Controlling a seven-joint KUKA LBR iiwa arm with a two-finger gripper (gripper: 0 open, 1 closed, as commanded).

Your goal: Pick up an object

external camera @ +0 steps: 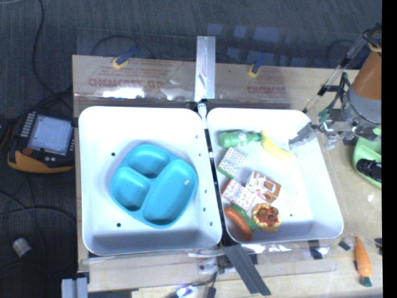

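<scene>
Toys [251,191] crowd the right bin [322,185] on a wooden bench [161,79] over dark carpet [49,30]; gripper [302,136] state unclear.

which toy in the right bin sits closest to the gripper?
The yellow banana, at the bin's far right corner just beside the gripper; the green bottle and boxes lie further left.

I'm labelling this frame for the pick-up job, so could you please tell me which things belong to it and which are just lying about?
For the job:
gripper
banana
green bottle
small boxes
hot dog
pizza slice

Lying about:
blue divided plate
handheld controller
carrot
</scene>
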